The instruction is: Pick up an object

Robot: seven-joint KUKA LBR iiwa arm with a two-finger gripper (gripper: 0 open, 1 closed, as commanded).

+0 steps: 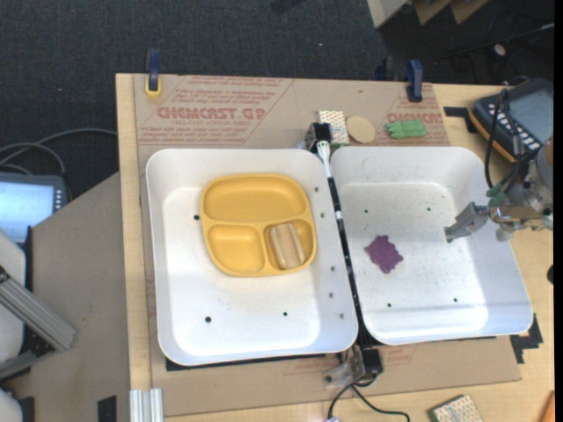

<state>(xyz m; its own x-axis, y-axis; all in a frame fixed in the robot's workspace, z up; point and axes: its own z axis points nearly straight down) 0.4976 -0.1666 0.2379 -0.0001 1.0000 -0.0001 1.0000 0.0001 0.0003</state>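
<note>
The floor around the bench was dark grey carpet, and the bench (132,236) itself was pale wood with a sheet of brown cardboard (220,112) laid over it, printed with reddish lettering and pinned at the back by two blue clamps (153,70).

On the left sat a shallow white bin (176,323), smooth plastic with rounded corners and a few small dark dots in its floor. A yellow divided plate (255,205) lay flat in its upper middle, one large section above two smaller ones. In the lower right section rested a tan, oblong piece (284,244) that looked like a bread roll, its surface faintly ridged.

Behind the seam between the bins lay a pale round disc (360,129) and, just to its right, a small green bumpy object (406,129), both on the cardboard and outside the bins.

The right bin (422,323) matched the left one. A small purple object (383,253), flat and irregular in outline, lay on its floor left of centre, touching nothing.

At the right rim the gripper (462,225) reached in over the bin's floor, a grey finger angled down and leftward, well apart from the purple object. From where I stood I could not tell whether it was spread or closed; nothing showed between its fingers.
</note>
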